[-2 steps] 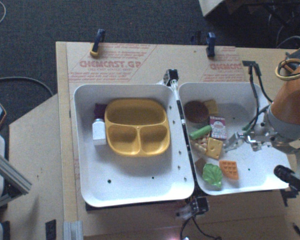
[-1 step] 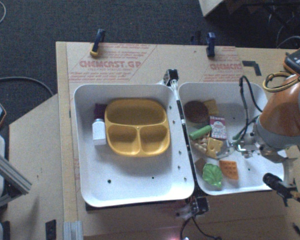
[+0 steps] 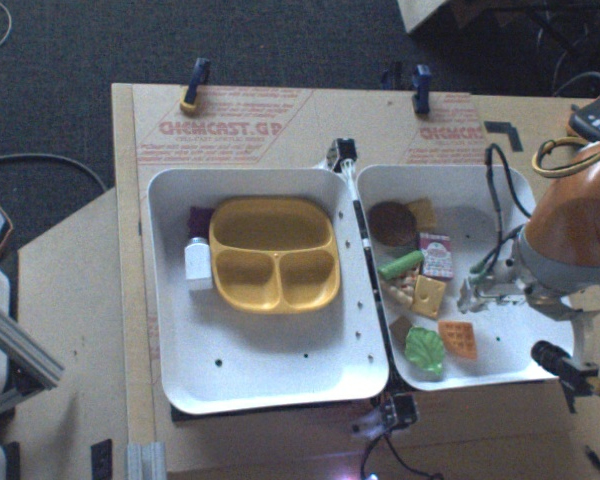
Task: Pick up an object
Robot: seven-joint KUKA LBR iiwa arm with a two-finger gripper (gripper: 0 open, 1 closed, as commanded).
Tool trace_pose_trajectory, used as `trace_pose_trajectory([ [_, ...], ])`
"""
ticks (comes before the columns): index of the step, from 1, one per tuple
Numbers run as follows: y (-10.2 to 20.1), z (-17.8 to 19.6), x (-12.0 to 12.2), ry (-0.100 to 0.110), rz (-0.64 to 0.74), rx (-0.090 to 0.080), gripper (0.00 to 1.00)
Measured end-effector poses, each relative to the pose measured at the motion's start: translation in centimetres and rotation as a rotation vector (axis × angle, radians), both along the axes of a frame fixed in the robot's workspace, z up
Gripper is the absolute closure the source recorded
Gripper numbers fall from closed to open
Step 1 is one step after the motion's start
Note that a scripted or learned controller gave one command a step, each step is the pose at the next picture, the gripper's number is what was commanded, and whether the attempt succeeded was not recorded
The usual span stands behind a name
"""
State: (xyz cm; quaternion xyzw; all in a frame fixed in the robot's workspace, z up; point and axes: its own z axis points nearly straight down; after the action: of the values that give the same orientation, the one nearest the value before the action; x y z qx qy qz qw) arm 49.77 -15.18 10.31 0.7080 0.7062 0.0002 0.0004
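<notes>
The right bin [image 3: 500,193] holds several toy foods: a brown round cookie [image 3: 392,223], a pink box [image 3: 436,255], a green pod [image 3: 401,264], a yellow cheese block [image 3: 429,295], an orange waffle [image 3: 458,339] and a green leafy piece [image 3: 424,350]. My gripper [image 3: 479,292] hangs low over the bin's right half. It is just right of the cheese block and above the waffle, with nothing seen in its hold. The orange-banded wrist [image 3: 572,230] comes in from the right.
The left bin [image 3: 170,298] carries a yellow divided plate [image 3: 275,254], with a small white bottle [image 3: 198,261] and a dark purple item [image 3: 200,217] at the plate's left. A divider rim [image 3: 365,268] separates the bins. Cables [image 3: 500,183] loop over the right bin's far corner.
</notes>
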Motion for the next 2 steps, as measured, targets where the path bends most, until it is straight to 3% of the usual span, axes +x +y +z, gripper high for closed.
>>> trace_pose_trajectory([
  [2, -0.7, 9.8, -1.3, -0.006, 0.002, -0.003, 1.0],
])
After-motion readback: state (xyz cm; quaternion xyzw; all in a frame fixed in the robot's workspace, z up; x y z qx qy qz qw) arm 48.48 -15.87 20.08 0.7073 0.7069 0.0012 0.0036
